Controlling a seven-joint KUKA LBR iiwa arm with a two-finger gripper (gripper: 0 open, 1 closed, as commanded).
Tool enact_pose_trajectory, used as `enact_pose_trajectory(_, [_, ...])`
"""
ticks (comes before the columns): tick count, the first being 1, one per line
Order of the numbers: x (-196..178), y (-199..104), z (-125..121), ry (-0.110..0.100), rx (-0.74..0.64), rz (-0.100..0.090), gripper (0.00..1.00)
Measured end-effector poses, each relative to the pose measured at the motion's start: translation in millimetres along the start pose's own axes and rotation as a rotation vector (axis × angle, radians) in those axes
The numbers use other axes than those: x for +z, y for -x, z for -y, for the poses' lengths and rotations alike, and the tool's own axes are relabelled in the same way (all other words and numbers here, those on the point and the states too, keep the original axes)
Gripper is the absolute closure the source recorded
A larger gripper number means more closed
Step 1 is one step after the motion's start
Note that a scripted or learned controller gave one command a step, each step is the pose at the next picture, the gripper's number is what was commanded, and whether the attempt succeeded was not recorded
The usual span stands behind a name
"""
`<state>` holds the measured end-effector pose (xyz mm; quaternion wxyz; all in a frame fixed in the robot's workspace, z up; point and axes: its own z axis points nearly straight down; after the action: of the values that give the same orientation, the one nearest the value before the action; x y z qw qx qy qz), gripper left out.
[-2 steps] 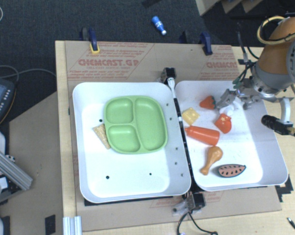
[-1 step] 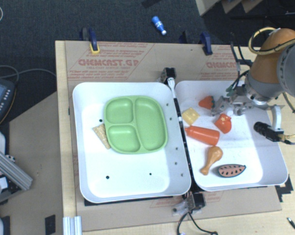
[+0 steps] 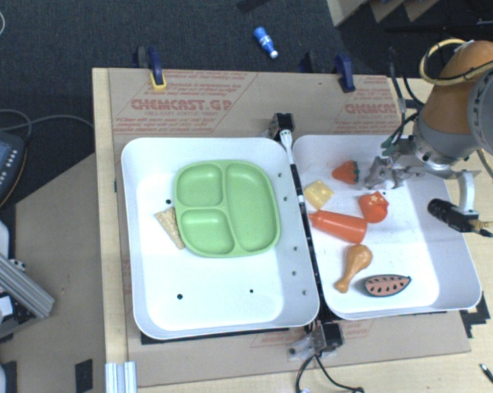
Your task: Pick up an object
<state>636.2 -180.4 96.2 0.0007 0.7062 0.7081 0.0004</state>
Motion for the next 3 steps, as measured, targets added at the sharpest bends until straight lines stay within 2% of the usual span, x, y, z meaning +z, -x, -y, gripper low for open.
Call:
enact_pose_trajectory(1, [-65,-1,-4,0.007,0.001,0.003,1.0])
enact_pose_trajectory(2, [-110,-1,-11,0.007,0.002,0.002,1.0])
enact_pose_trajectory(3, [-130,-1,-12,0.004,0.002,0.002,1.0])
